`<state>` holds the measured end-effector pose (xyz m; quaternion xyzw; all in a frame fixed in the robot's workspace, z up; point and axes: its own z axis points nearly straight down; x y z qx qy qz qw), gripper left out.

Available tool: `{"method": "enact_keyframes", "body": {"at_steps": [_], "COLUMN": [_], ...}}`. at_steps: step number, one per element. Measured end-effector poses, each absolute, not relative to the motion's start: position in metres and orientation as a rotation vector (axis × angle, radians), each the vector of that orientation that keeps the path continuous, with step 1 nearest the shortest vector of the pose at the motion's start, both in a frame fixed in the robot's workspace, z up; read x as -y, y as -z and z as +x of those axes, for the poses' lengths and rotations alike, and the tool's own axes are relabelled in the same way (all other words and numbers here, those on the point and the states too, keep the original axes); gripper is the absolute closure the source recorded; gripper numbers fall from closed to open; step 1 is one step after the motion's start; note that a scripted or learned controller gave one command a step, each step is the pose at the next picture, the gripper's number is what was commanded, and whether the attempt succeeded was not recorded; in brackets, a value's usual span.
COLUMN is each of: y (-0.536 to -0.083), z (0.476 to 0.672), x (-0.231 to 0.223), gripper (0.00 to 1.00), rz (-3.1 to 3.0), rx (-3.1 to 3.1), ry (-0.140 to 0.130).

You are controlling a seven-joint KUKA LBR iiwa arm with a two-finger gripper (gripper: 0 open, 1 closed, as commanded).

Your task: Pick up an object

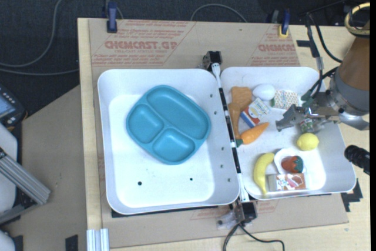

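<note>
Lemon (308, 141) just below hand (294, 120)

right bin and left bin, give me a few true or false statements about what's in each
1. The blue three-compartment plastic plate lies in the left white bin. True.
2. The yellow banana lies in the left bin. False: it lies in the right white bin.
3. The small yellow lemon sits in the right bin. True.
4. The orange carrot rests on the plate. False: it lies in the right bin.
</note>
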<state>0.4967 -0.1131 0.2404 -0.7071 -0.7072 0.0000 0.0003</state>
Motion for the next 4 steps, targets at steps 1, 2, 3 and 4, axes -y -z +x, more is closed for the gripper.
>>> {"method": "enact_keyframes", "body": {"at_steps": [1, 2, 3, 4], "y": [-0.078, -0.096, -0.095, -0.086], "z": [0.487, 0.489, 0.489, 0.524], "x": [0.095, 0.097, 0.097, 0.093], "gripper": [0.0, 1.0, 0.0, 0.0], "rz": [-2.219, -2.228, -2.227, -2.221], "rx": [2.22, 2.224, 2.224, 2.226], "ry": [-0.002, 0.005, 0.004, 0.001]}}
